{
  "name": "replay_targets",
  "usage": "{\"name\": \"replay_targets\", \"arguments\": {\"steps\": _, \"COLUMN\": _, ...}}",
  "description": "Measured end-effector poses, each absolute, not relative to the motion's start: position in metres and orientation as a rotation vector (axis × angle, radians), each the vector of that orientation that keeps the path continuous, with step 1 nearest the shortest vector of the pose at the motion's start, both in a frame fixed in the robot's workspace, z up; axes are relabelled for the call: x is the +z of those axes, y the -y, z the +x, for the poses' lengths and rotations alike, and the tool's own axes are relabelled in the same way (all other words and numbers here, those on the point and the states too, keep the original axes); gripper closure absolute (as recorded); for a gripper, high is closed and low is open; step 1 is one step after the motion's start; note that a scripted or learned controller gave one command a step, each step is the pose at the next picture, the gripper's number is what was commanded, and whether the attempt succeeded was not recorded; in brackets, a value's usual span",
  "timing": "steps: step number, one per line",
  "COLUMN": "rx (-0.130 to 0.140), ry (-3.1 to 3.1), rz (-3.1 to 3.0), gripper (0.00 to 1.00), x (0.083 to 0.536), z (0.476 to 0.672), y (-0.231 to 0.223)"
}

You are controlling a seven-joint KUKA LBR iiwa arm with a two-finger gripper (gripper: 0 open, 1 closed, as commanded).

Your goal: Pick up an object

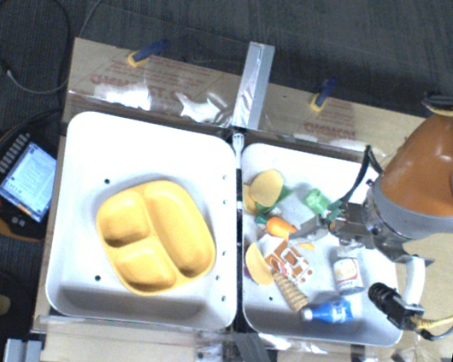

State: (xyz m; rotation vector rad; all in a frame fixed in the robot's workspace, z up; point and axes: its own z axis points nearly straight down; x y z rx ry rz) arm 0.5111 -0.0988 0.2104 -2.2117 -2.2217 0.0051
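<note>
Gripper (320,225) low over the right bin (373,336), reaching in from the right; can't tell its grip state, tip blurs into the clutter. Nothing visibly held. Taking the gripper as landmark: green piece (317,201) just above it, touching or nearly so. Orange carrot-like piece (280,225) just left of it. Yellow-green round piece (267,187) up and left, near. Printed card (288,262) just below. Cone (291,294) below that, slanted. Small white bottle (348,274) down and right, near. Blue bottle (330,311) further down, lying on its side. Yellow tray (156,234) well apart to the left, in the left bin (94,144), three compartments. Black handset (17,178) far left, off the bench.
</note>
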Motion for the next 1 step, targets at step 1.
{"name": "replay_targets", "arguments": {"steps": 1, "rx": 0.006, "ry": 2.029, "rz": -2.392, "gripper": 0.00, "x": 0.2386, "z": 0.4851, "y": 0.0739}}
